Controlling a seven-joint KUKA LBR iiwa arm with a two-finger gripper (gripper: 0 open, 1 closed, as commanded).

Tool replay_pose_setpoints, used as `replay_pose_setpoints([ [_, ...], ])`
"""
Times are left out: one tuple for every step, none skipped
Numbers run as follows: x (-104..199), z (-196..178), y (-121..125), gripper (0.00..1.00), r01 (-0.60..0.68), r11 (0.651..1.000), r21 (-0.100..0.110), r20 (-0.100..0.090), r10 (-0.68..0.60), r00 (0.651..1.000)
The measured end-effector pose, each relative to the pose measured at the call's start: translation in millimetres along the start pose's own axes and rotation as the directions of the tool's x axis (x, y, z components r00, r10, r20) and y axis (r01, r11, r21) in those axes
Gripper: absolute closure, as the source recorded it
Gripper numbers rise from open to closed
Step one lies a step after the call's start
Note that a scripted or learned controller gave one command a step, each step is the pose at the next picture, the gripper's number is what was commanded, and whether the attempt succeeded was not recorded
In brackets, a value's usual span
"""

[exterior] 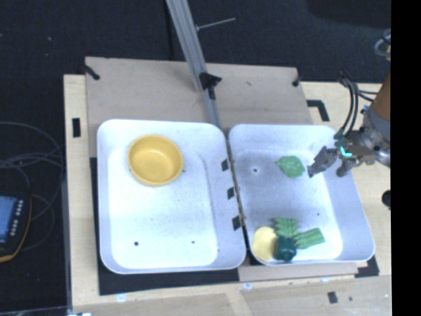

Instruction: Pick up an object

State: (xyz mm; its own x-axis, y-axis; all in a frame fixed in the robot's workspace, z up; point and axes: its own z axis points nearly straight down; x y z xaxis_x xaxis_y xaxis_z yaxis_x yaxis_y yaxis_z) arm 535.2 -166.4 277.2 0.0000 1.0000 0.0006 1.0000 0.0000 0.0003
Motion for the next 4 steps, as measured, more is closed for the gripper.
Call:
replay_pose_setpoints([
  [0, 0, 0, 0.00, 0.000, 1.000, 0.000, 0.000, 0.000, 1.000],
  [-6, 61, 0, 0.00, -0.001, 1.000, 0.005, 0.000, 0.001, 1.000],
  [-15, 118, -3, 0.00, -0.001, 1.000, 0.005, 0.000, 0.001, 1.000],
  [-15, 171, -4, 0.00, -0.001, 1.000, 0.004, 0.000, 0.001, 1.000],
])
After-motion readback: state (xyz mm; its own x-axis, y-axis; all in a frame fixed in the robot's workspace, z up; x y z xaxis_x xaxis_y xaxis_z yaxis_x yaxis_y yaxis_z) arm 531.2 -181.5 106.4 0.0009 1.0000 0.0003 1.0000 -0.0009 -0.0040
